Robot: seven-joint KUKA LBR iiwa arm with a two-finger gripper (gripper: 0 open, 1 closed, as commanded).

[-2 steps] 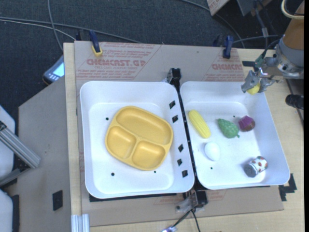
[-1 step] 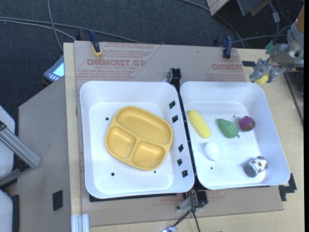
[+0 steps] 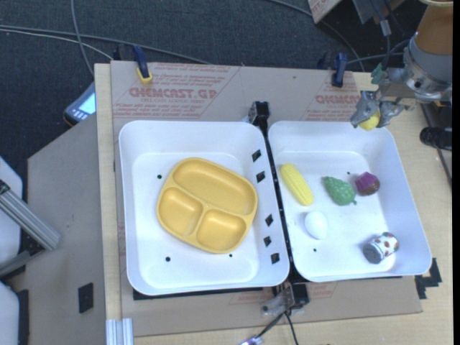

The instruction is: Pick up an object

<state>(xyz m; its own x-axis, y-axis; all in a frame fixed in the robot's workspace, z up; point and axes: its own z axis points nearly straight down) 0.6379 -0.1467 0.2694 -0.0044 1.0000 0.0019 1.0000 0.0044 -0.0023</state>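
Above the right bin's far rim, the jaws grip a small yellow object (partly hidden).

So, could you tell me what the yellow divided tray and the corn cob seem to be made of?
The yellow divided tray looks like moulded plastic, smooth and matte: uniform colour, rounded compartment ridges. The corn cob appears to be a plastic toy with a slight sheen, though its surface is too small to judge firmly.
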